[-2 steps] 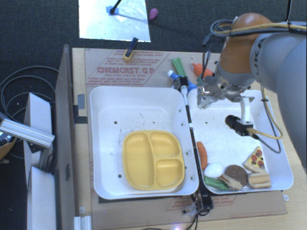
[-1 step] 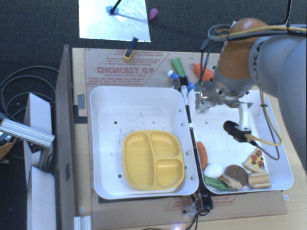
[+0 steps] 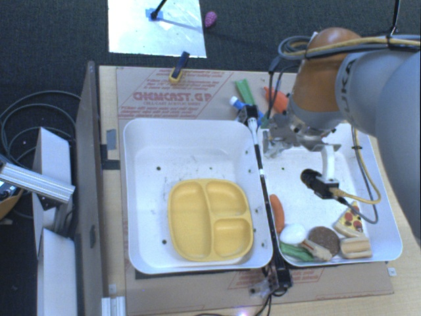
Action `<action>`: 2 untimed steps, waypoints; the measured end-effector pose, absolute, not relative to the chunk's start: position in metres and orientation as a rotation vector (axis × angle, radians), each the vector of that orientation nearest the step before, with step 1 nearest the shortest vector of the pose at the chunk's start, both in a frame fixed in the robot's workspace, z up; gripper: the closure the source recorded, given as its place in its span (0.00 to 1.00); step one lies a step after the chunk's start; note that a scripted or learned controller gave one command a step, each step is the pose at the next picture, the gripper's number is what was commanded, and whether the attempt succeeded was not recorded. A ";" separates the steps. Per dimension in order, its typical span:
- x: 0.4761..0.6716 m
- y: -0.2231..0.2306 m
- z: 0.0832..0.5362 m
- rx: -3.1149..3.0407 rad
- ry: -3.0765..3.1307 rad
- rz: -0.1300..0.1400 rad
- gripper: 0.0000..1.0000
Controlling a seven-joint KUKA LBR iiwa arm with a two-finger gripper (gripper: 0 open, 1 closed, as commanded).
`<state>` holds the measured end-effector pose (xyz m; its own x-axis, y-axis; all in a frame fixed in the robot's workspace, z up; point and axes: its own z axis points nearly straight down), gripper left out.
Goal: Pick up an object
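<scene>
Item 1, right bin [image 3: 393,241]: your objects to pick lie crowded along its near edge. They are an orange carrot piece [image 3: 277,212] tight against the left wall, then a white egg [image 3: 293,233], a green pod [image 3: 296,251], a brown patty [image 3: 324,238], a bread roll [image 3: 356,247] and a pizza slice [image 3: 349,220] toward the near right corner, most of them touching a neighbour. Bare white floor lies at the middle of this bin, between the food row and the far wall. Item 2, gripper [image 3: 275,143]: it hangs over the far left corner of the right bin, close to the rim shared with the left bin, well apart from the food row. You cannot tell from this view whether it is apart or together. The grey arm [image 3: 371,87] covers the far right of the bin. Item 3, left bin [image 3: 131,176]: it holds a yellow divided tray [image 3: 210,219] toward its near right, with bare floor along its far and left sides. Item 4, surroundings: both bins sit on a cardboard sheet [image 3: 171,92] on the desk [image 3: 107,101]. A green piece [image 3: 245,89] and an orange piece [image 3: 280,100] lie just beyond the far rims. Dark carpet [image 3: 52,38] carries a foil sheet [image 3: 154,18], and cables [image 3: 23,120] lie to the left.
</scene>
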<state>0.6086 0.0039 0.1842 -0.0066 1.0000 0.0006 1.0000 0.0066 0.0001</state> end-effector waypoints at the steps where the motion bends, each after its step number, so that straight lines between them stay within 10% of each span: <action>1: 0.602 0.002 0.202 -2.220 -2.224 -0.003 1.00; 2: 0.609 0.000 0.209 -2.218 -2.226 -0.003 1.00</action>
<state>0.6090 0.0003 0.2087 -0.0037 1.0000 0.0008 1.0000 0.0037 0.0023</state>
